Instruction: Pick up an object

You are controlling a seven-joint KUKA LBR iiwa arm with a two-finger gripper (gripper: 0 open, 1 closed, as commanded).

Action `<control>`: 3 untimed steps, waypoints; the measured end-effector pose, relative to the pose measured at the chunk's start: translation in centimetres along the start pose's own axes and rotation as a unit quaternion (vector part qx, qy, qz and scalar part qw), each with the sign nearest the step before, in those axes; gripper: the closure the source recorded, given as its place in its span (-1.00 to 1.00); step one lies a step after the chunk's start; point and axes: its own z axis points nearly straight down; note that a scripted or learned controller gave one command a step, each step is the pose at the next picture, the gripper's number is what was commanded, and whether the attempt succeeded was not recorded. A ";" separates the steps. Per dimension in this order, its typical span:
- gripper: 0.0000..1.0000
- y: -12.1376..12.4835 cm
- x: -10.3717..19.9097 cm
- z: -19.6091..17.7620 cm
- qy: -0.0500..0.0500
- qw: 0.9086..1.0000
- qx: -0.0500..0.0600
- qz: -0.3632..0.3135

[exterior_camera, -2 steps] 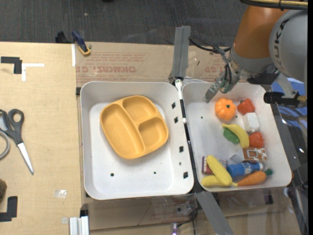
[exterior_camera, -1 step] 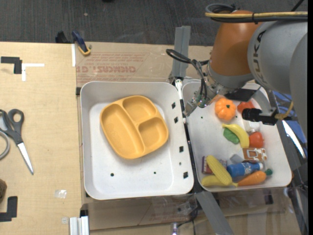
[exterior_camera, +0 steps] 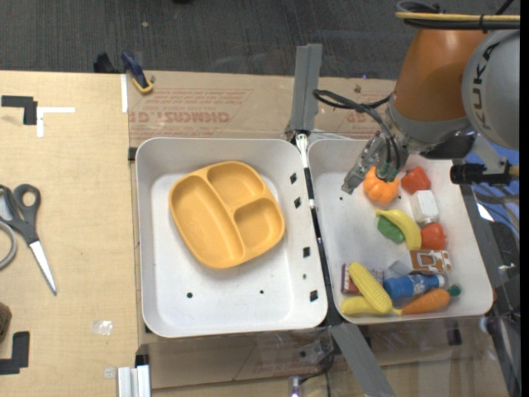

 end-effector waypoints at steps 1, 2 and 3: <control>1.00 8.8 1.6 -2.1 0.000 1.000 0.000 0.000; -1.00 8.8 1.6 -2.1 0.000 1.000 0.000 0.000; -1.00 3.3 -1.8 0.0 0.001 0.999 0.000 0.054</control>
